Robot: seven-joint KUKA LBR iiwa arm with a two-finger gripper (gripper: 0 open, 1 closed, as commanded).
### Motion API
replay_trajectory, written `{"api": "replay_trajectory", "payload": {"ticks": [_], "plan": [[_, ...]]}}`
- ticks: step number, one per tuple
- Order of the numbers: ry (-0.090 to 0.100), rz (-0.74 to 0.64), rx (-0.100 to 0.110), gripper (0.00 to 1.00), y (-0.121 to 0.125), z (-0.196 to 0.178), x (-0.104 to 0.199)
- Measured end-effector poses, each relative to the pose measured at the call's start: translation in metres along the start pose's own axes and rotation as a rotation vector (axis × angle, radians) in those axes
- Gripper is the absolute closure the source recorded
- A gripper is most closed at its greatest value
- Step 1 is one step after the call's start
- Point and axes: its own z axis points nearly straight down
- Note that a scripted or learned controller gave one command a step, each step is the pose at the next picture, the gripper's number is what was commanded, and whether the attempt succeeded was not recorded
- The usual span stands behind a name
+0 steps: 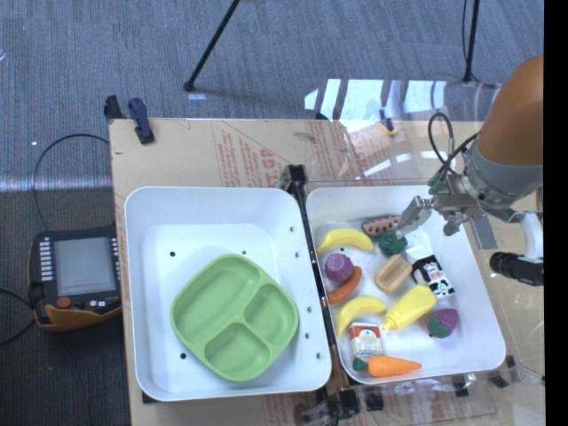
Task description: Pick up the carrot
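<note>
The carrot (393, 366) is orange with a green top and lies flat along the front wall of the right bin (484, 327), just in front of a small red-labelled can (366, 337). My gripper (432, 219) hovers over the back of that bin, well behind the carrot. It is open and its fingers (412, 213) hold nothing.
The right bin also holds two bananas (344, 239), a purple plum (338, 266), a hot dog (346, 285), a yellow bottle (410, 307), a milk carton (432, 275), a watermelon slice (380, 226) and a berry (443, 321). The left bin (146, 238) carries a green divided plate (235, 316).
</note>
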Motion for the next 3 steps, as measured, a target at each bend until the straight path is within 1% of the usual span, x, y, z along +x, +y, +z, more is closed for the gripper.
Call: {"api": "replay_trajectory", "payload": {"ticks": [1,2,3], "plan": [[0.003,0.048,0.010,0.00,-0.017,0.098,0.021],[-0.002,0.137,-0.016,0.00,-0.031,0.138,0.036],[0.001,0.175,0.004,0.00,-0.065,0.149,0.050]]}}
